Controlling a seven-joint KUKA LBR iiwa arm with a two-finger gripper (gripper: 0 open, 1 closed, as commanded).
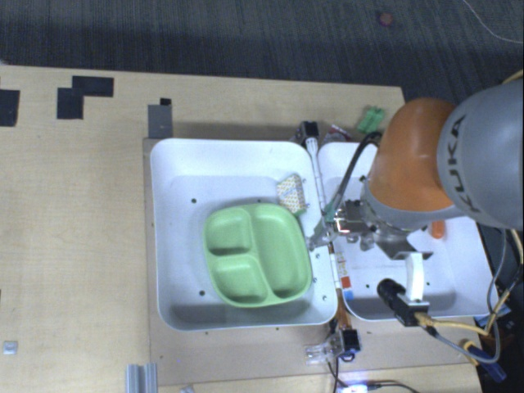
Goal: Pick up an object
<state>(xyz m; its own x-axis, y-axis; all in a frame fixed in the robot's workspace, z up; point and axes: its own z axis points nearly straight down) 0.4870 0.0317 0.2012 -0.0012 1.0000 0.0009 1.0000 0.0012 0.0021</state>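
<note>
You're looking at a pale wooden bench (74, 244) with black patches at its far left, dark carpet beyond; white letters on the grey arm (483, 162) read partly "KU"; the gripper (321, 234) sits at the left bin's (176, 219) right edge, its opening impossible to tell; a green divided tray (255, 254) lies in that bin.
</note>
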